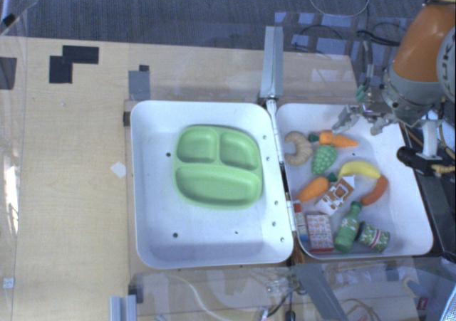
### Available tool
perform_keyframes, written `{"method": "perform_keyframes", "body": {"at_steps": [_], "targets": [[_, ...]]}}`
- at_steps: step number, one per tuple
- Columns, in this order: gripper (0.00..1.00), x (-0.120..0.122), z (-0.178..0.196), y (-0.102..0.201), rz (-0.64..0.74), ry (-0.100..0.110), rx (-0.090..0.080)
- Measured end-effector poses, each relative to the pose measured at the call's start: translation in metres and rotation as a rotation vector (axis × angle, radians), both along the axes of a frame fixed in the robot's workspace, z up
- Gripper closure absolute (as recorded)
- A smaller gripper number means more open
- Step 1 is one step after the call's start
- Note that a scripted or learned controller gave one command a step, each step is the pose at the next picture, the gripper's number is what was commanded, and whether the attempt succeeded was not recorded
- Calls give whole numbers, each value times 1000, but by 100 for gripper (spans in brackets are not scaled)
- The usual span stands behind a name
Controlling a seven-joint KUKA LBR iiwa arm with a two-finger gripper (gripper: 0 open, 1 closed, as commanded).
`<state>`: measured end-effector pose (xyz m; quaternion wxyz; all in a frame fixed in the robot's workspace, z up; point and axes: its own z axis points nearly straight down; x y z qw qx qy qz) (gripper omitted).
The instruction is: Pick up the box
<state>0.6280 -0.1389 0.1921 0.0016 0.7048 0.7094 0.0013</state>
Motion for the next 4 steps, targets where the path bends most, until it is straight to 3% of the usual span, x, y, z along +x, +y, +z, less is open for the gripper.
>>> {"method": "perform_keyframes", "body": {"at_steps": [1, 2, 3, 4], "targets": [[0, -79, -28, -14, 12, 0, 0], [0, -78, -103, -46, -14, -8, -1], [100, -75, -91, -45, -12, -13, 0], [100, -67, 2, -20, -96, -3, -1]]}}
